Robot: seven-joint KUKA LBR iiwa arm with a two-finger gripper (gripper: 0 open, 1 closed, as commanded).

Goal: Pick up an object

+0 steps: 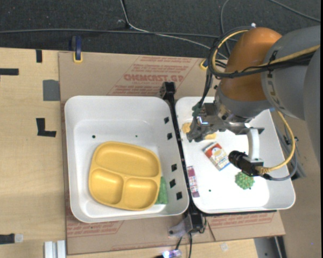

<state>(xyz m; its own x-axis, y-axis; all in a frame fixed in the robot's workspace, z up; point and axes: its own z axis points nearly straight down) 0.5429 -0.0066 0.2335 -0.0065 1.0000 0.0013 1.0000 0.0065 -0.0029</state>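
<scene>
The gripper [196, 127] hangs low over the right bin [280, 198], near that bin's left wall toward its far edge; whether it is clenched or released cannot be told. Just beside it a small yellowish object [187, 127] peeks out. Near the bin's middle lies a small carton [217, 156], white with red and orange print, tilted. A knobbly green toy [244, 180] sits toward the near right corner. The left bin [78, 112] holds a yellow divided tray [125, 175] with a green item [162, 191] at its right edge.
</scene>
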